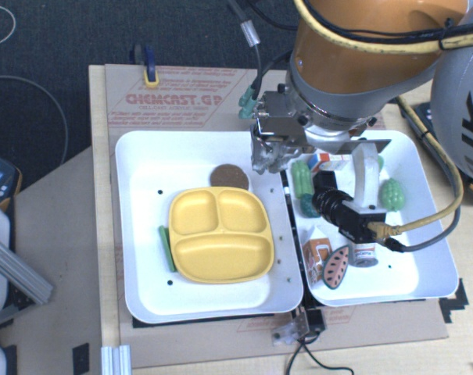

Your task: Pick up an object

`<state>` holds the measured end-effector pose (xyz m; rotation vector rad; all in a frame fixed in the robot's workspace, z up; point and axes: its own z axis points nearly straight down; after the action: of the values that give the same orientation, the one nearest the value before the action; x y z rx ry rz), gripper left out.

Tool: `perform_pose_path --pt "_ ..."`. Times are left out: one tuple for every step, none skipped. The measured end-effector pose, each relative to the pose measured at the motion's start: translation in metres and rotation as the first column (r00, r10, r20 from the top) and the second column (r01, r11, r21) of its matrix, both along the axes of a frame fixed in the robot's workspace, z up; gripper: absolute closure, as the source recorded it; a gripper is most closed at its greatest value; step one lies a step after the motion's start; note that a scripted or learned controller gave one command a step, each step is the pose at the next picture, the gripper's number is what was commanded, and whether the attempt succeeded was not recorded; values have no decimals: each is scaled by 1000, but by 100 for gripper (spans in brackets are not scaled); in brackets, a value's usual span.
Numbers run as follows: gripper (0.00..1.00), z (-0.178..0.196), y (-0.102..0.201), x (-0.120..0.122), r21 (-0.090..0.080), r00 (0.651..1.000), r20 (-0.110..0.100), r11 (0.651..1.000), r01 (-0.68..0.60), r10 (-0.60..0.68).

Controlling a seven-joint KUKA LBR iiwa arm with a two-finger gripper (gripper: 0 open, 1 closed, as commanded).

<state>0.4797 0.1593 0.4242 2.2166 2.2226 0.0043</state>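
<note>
The pincer [267,158] hangs over the rear end of the rims where the two bins meet, at the back right corner of the left bin [134,209]. Seen from above, under the wrist's bulk, it does not show how far open it is; I cannot tell, and nothing can be seen held in it. Above it, the arm's orange band [377,22] takes up the upper right of the view.

Nearest on the left-bin side is a brown disc [230,176], lying flat just to the left of the pincer and a little forward of it. The disc touches or slightly overlaps the back edge of a yellow divided plate [220,237] in the middle of that bin. A thin green stick [167,248] lies along the plate's left edge.

In the right bin [428,276], a green ribbed piece [301,182] lies close to the dividing rim, just below the pincer. Farther right stand a white upright piece [367,174] and a bumpy green object [392,194]. Toward the front of this bin are an orange packet [317,256], a brown spotted oval [336,266] beside it, and a small can [364,255].

Both bins rest on a brown board [181,96] with red lettering, held at its back edge by a blue and yellow clamp [149,67], all on the table [80,209].
</note>
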Motion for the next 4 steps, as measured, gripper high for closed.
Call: perform_pose_path --pt "100 -84 -12 -2 -4 1000 -15 1000 5 -5" --pt "100 57 -71 1 3 1000 15 1000 9 -9" --pt "0 48 -67 0 0 1000 -4 1000 2 -2" --pt "100 59 -66 0 0 1000 1 1000 2 -2"
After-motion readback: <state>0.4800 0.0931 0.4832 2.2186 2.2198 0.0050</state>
